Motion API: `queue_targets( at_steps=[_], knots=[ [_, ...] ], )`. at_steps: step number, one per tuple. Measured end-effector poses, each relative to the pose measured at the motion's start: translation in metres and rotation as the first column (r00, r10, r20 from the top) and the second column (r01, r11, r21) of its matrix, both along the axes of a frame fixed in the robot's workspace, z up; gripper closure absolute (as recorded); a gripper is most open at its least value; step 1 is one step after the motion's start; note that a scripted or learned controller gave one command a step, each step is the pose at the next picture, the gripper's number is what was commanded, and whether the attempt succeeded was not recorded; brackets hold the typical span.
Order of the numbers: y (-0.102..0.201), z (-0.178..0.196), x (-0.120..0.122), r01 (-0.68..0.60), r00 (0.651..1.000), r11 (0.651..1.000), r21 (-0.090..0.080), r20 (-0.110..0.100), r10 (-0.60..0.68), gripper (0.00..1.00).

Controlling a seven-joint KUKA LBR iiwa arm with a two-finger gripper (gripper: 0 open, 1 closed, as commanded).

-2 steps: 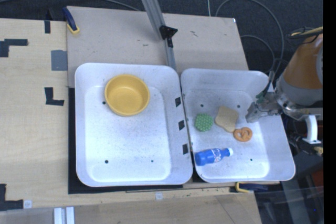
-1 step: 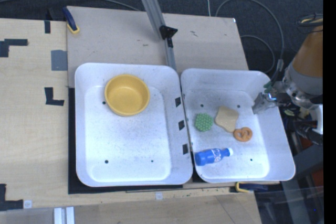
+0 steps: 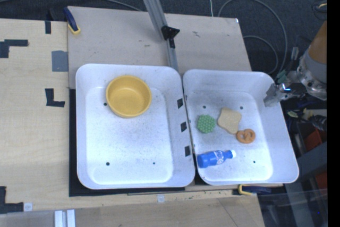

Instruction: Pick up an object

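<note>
Pincer [image 3: 276,92] at right bin's [image 3: 265,170] edge, grip state unclear, bottle [image 3: 215,158], pretzel [image 3: 245,136] inside

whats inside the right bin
Four things lie in the right bin: a green round piece, a tan bread-like slice beside it, an orange pretzel, and a blue bottle on its side. Nothing is stacked; the undersides are hidden.

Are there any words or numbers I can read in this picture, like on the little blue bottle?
None can be read.
Small blue plastic bottle with a white cap, lying in the right white bin: its label is too blurred to read.
Round yellow bowl in the left white bin: no writing on it.
</note>
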State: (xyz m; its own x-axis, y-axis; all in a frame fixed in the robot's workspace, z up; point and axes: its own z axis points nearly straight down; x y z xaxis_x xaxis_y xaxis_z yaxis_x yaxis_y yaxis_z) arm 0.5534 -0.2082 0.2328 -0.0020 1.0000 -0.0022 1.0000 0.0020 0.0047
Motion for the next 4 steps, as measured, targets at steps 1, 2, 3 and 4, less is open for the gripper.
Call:
queue_targets(
  at_steps=[1,2,3,4],
  knots=[
    [0.055,-0.009,0.016,-0.005,1.000,1.000,0.004,-0.006,0.005,1.00],
    [0.108,-0.012,0.015,-0.005,1.000,1.000,0.004,-0.007,0.005,1.00],
    [0.161,-0.021,0.022,-0.004,1.000,1.000,0.004,-0.007,0.005,1.00],
    [0.209,-0.015,0.025,-0.005,1.000,1.000,0.004,-0.006,0.005,1.00]
  ],
)
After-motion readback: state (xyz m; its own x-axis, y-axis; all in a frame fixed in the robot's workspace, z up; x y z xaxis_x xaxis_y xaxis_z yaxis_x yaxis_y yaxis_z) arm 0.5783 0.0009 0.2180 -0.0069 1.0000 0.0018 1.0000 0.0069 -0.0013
